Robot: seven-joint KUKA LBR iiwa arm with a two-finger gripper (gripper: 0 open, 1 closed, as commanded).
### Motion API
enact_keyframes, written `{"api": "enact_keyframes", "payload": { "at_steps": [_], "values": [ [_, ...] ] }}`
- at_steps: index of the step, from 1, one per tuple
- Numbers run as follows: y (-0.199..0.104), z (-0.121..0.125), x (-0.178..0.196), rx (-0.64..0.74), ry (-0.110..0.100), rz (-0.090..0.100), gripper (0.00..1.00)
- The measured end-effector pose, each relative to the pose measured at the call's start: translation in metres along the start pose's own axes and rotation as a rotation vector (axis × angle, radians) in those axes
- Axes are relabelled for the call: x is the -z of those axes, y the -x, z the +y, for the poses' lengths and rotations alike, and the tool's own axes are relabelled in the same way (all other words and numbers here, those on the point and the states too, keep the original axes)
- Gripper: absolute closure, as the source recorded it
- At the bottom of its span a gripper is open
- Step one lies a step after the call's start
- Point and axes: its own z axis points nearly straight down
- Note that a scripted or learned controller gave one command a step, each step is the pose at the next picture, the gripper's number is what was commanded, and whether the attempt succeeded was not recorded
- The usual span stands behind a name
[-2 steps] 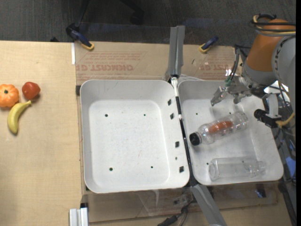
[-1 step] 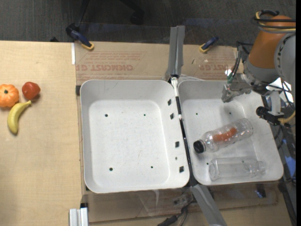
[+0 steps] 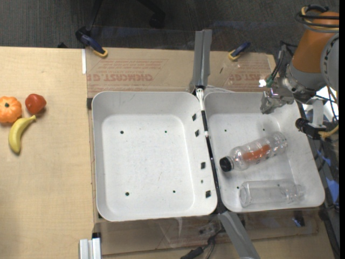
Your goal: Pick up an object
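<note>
- Jaws (image 3: 268,106): you see them hanging over the far right part of the right bin (image 3: 307,161), above its floor and apart from everything in it. The slanted view does not let you tell how far open they stand; nothing shows between them, so judge them to be carrying nothing.
- Arm (image 3: 310,53): it reaches in from the right, orange band above the wrist, leaving the bin's contents in plain sight.
- Plastic bottle (image 3: 253,152): it lies on its side in mid-bin, black cap toward the divider, orange patch inside. It is the nearest candidate, near and forward of the jaws.
- Clear tumbler (image 3: 269,193): it lies on its side along the near wall, beside the bottle but not touching it.
- Left bin (image 3: 102,161): the second bin, sharing the divider.
- Desk (image 3: 43,198): banana (image 3: 18,134), tomato (image 3: 35,103) and orange fruit (image 3: 8,109) sit grouped well apart from both bins.
</note>
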Motion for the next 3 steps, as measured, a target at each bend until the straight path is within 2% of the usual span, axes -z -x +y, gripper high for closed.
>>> {"api": "enact_keyframes", "payload": {
  "at_steps": [1,2,3],
  "values": [
    [0.0,0.0,0.0,0.0,0.0,0.0,0.0],
    [0.023,-0.087,-0.043,0.13,-0.002,0.002,0.0],
    [0.046,-0.134,-0.041,0.251,0.006,0.007,0.0]
  ]
}}
